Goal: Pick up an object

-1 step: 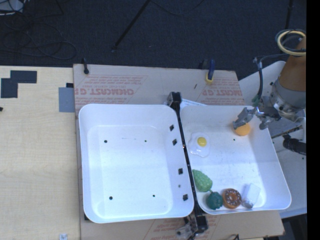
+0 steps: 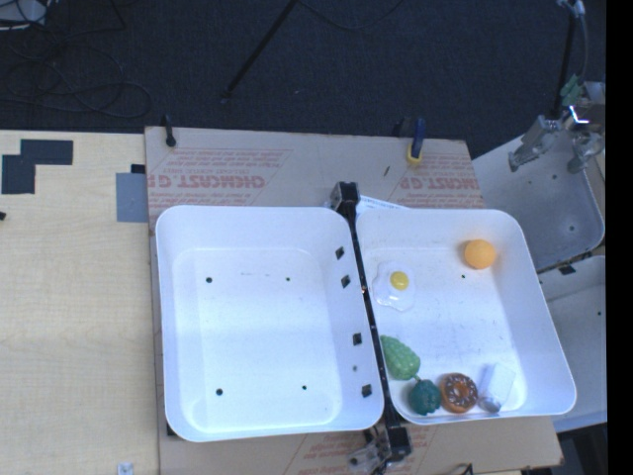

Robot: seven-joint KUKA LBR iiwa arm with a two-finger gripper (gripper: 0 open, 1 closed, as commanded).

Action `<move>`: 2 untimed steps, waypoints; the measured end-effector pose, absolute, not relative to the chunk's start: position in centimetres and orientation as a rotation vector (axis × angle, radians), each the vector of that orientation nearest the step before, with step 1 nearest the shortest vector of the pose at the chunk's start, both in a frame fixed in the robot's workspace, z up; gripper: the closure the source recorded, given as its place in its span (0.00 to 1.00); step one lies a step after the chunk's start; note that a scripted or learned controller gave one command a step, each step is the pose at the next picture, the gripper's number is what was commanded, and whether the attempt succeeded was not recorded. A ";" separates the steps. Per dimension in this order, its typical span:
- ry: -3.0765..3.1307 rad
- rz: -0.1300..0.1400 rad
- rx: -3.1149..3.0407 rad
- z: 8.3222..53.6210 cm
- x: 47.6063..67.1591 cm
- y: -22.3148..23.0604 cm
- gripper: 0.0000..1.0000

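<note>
Two shallow white bins are sitting side by side on a cardboard sheet (image 2: 297, 171) that is lying over the table (image 2: 69, 295), with a black strip (image 2: 358, 295) running between them. All the loose objects are resting in the right bin (image 2: 539, 295). An orange ball (image 2: 480, 254) is sitting near its far right corner, well apart from the rest. A fried-egg toy (image 2: 397, 289) is lying close to the dividing wall, about halfway along it. Nearer the front, a green leafy piece (image 2: 401, 357) is lying just beside the same wall, and a dark teal lump (image 2: 425, 397) is sitting right in front of it. A brown doughnut (image 2: 458, 392) is touching the lump's right side, and a small white block (image 2: 497, 384) is lying just beside the doughnut. The left bin (image 2: 173, 265) is showing small dark holes in its floor. A yellow and blue clamp (image 2: 416, 146) is gripping the far edge of the cardboard.
</note>
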State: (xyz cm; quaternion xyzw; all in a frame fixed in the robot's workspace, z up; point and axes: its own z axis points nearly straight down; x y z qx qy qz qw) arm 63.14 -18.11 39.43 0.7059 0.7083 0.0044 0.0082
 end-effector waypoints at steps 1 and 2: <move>2.221 0.005 2.216 47.2 58.1 -16.7 0.00; 2.219 0.007 2.216 54.4 48.4 -15.0 0.00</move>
